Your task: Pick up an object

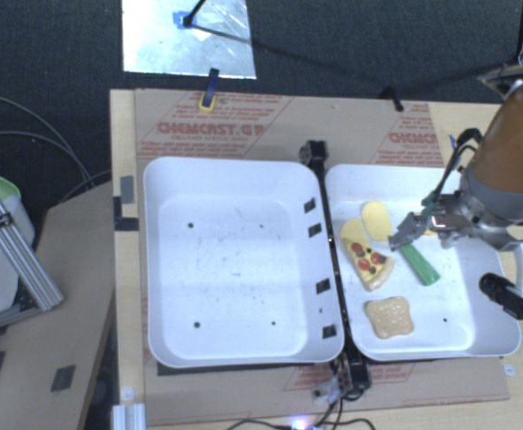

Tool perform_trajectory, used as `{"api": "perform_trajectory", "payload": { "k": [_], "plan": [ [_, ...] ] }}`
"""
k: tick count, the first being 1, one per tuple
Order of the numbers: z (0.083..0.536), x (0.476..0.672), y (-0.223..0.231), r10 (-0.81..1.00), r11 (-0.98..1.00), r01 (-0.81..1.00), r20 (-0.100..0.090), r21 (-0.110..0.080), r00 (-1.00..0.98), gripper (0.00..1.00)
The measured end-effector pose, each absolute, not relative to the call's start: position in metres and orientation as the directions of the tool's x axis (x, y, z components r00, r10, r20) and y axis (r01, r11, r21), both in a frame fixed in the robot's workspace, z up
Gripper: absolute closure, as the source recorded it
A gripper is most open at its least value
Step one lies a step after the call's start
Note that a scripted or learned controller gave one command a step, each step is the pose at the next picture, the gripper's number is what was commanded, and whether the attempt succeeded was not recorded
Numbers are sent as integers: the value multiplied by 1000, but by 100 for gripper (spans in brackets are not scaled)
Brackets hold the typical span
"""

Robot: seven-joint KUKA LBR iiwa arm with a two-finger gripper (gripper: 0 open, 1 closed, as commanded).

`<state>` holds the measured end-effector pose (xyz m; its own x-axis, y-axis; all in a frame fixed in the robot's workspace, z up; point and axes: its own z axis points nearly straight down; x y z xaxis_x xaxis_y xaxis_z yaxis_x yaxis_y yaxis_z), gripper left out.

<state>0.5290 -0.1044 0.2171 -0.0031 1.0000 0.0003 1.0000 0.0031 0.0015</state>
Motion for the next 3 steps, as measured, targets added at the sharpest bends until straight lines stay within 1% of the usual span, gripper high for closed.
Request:
{"api": "perform_trajectory", "payload": {
  "k": [1, 2, 3],
  "plan": [
    [97, 545, -143, 1000, 1, 1000, -5, 9, -1, 0],
    [188, 485, -71, 1000, 8, 1000, 3, 1, -8, 0],
    [252, 522, -11, 1000, 12, 1000, 2, 10, -12, 0]
  ]
}}
